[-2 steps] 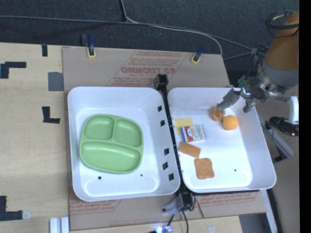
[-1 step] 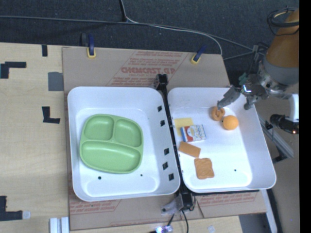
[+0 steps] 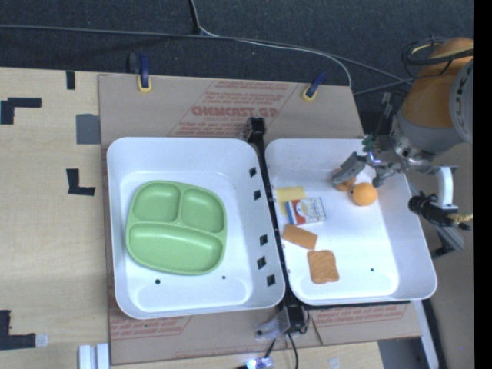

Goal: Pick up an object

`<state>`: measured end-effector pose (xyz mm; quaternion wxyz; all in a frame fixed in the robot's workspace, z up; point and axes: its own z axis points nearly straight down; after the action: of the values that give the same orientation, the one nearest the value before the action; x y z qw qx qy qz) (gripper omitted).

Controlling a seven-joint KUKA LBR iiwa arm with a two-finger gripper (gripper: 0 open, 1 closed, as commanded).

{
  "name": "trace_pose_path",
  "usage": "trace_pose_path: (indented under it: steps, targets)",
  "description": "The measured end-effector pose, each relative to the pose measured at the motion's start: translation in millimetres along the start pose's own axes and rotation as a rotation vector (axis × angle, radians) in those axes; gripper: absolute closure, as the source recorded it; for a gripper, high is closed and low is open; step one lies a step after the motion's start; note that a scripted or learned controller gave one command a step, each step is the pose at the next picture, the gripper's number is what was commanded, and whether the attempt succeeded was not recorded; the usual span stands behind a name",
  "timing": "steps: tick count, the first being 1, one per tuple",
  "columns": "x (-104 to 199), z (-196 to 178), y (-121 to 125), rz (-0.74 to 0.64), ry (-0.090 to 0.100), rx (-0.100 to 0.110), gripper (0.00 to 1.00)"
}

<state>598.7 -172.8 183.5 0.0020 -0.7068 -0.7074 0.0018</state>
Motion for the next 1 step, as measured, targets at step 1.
trace_pose_path:
  steps: [1]
  targets:
    - [1.3,47.0,7.4,-0.001,-0.001,-0.001,0.0]
